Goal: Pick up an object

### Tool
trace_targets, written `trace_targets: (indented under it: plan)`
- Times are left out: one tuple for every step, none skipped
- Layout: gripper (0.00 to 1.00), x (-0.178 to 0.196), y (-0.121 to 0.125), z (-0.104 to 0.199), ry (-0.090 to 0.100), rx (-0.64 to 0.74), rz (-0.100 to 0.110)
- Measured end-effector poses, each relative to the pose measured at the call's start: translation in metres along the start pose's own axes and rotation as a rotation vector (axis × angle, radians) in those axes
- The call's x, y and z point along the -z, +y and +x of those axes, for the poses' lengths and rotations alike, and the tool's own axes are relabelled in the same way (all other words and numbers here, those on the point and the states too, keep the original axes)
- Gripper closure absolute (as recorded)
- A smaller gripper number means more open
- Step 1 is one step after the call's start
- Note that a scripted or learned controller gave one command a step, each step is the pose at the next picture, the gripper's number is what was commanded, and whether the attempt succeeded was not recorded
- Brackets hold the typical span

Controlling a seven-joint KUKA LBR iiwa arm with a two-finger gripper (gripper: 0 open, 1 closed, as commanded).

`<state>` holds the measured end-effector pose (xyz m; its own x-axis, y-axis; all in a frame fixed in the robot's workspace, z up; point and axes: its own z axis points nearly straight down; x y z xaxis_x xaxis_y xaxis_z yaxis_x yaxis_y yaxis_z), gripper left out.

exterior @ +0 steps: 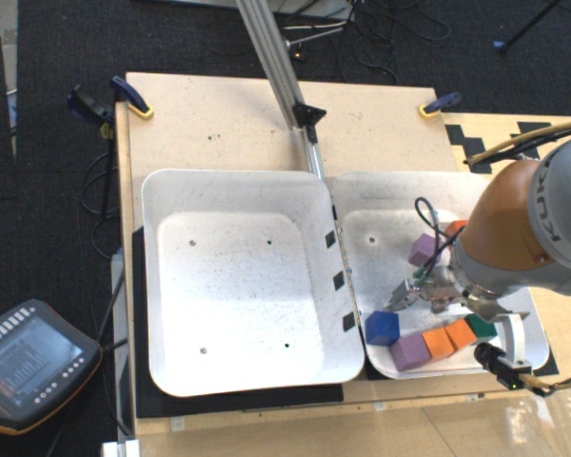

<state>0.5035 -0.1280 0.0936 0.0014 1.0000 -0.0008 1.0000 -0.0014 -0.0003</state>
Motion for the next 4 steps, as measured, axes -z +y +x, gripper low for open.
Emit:
trace_targets:
  plan:
    - [1.00, 0.012, 0.001, 0.000, 0.001, 0.000, -0.003]
    - [1.00, 0.075, 0.004, 0.003, 0.000, 0.004, -0.006]
    - [1.00, 0.122, 0.014, 0.007, 0.000, 0.005, -0.006]
    - [1.00, 0.139, 0.015, 0.007, 0.000, 0.005, -0.004]
